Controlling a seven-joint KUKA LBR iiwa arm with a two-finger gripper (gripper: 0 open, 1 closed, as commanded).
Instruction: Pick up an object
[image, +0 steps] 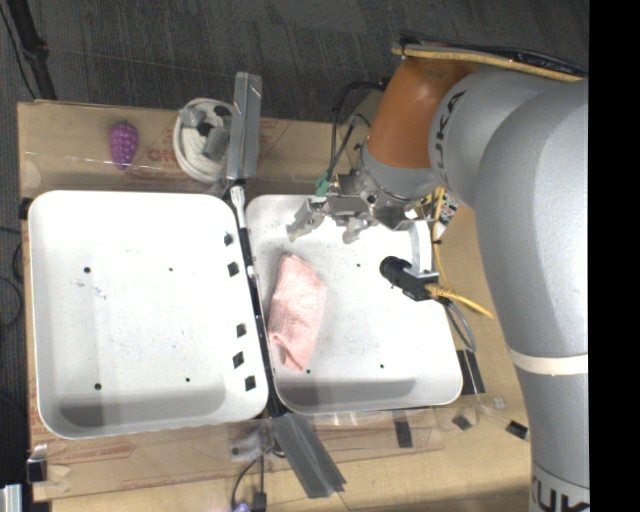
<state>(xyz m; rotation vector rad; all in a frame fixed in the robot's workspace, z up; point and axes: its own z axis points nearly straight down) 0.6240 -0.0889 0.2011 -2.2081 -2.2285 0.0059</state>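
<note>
Hovering over the right bin, our gripper has its fingers spread with nothing between them. We see the pink cloth lying below it against the bin's left wall, its long axis running roughly toward the gripper.

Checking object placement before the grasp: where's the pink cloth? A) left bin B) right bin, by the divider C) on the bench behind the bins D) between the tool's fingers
B: the cloth lies flat in the right bin, against its left wall.
</note>
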